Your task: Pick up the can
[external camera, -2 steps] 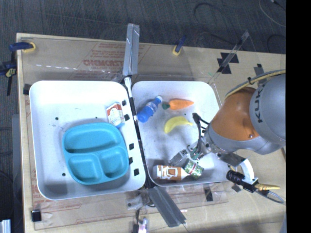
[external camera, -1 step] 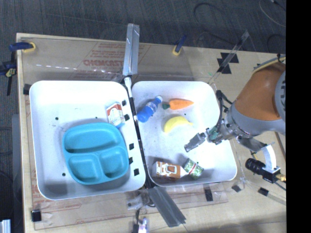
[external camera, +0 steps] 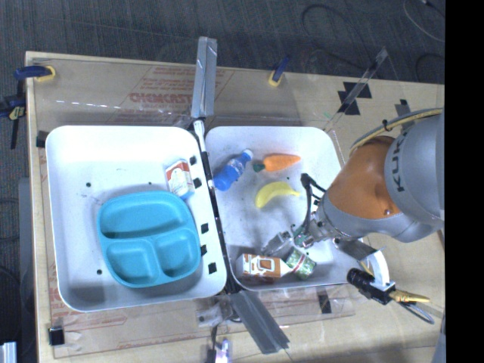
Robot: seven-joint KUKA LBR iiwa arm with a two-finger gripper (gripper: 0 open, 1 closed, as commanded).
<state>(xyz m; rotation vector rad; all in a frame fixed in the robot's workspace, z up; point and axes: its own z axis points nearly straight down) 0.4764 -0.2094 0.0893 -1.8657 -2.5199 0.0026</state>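
Note:
The can [external camera: 301, 264] lies near the front wall of the right bin [external camera: 327, 146]. It is small, with green, white and red markings, and it touches the right end of a brown juice carton [external camera: 260, 266]. My gripper [external camera: 291, 243] hangs directly over the can, just behind it in this view, at the end of the grey arm with the orange band [external camera: 363, 191]. The gripper's body covers part of the can's top. Nothing is visibly lifted off the bin floor.
In the right bin, a banana [external camera: 275, 193], a carrot [external camera: 278, 162] and a blue bottle [external camera: 231, 171] lie farther back. The left bin [external camera: 68, 203] holds a blue divided tray [external camera: 148, 238] and a small red-and-white carton [external camera: 178, 178]. A divider runs between the bins.

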